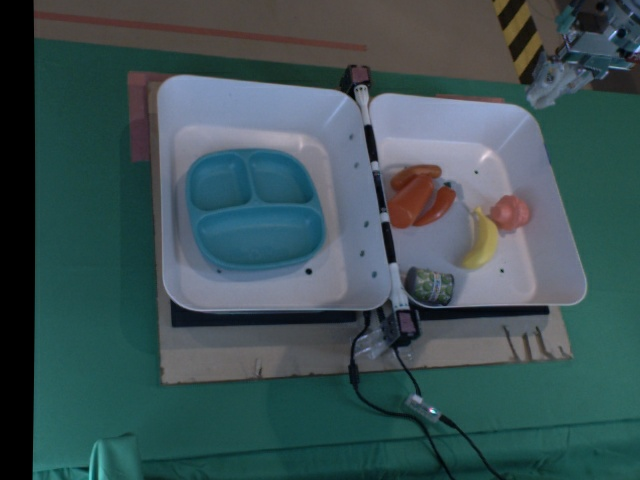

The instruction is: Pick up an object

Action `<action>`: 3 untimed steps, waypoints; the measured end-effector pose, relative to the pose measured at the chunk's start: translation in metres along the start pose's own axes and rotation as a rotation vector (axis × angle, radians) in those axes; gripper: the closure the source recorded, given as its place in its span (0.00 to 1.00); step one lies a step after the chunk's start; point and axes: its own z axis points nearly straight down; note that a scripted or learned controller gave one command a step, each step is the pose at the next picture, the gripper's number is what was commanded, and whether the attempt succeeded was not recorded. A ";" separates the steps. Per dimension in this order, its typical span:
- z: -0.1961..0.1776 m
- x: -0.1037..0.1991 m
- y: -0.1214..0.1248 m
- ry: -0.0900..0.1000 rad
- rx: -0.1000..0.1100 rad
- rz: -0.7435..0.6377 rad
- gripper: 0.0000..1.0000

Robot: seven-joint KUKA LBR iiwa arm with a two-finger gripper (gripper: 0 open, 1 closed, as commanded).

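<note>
Left bin (170,168): holds one teal divided plate (255,210), three compartments, lying flat; farthest item from the gripper.

Divider rod (377,180): black-and-white, runs between the two bins, a cable (400,388) trailing off its near end.

Right bin (545,168): its far right corner lies just below and left of the gripper. Contents, all well apart from the gripper:
- orange carrot-like pieces (418,194), clustered and touching, by the divider;
- small dark green printed can or cup (431,285), on its side at the near left corner;
- yellow banana (482,240), curved, lying flat mid-bin;
- orange-pink rounded toy (510,212), touching the banana's upper end; the item nearest the gripper.

Gripper (548,86): pale, at upper right, outside the bin over the green bench cloth (90,268). Whether its tips are apart or together cannot be told. Nothing lies between them.

Yellow-black hazard stripe (512,13): on the floor, just left of the gripper.
</note>
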 end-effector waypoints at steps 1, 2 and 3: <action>0.035 0.000 0.064 -0.001 -0.002 -0.002 1.00; 0.007 -0.004 0.064 -0.001 -0.003 -0.002 1.00; 0.009 -0.004 0.064 -0.001 -0.001 -0.001 1.00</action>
